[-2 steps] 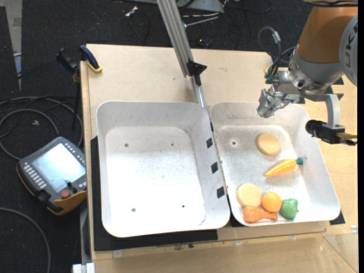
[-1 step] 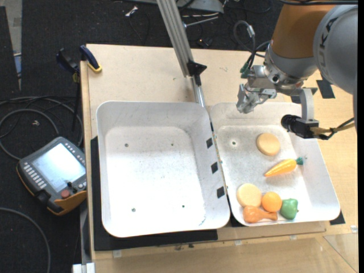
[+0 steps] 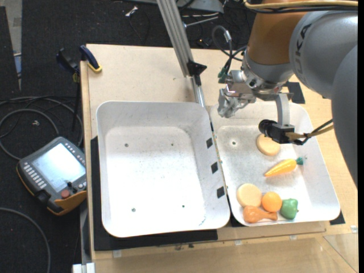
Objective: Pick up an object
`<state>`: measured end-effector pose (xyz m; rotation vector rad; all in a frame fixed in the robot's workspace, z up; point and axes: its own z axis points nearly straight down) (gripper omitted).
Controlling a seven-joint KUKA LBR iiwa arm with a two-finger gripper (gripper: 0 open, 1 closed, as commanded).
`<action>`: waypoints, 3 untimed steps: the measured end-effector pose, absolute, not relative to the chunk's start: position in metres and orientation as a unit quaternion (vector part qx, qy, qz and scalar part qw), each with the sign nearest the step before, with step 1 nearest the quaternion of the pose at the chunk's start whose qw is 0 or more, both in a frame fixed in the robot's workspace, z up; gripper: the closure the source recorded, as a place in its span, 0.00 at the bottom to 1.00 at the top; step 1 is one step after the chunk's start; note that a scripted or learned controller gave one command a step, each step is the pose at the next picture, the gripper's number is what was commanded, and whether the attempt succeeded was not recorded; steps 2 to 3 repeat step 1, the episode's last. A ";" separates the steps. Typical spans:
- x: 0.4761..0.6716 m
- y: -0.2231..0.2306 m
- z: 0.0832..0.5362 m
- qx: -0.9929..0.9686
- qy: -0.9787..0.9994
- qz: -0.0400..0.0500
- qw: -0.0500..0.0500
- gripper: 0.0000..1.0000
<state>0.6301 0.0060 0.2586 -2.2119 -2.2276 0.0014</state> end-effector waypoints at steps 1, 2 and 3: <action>0.640 0.068 0.243 -0.704 -0.710 0.000 0.001 1.00; 0.640 0.068 0.243 -0.704 -0.710 0.000 0.001 1.00; 0.640 0.068 0.243 -0.704 -0.710 0.000 0.001 1.00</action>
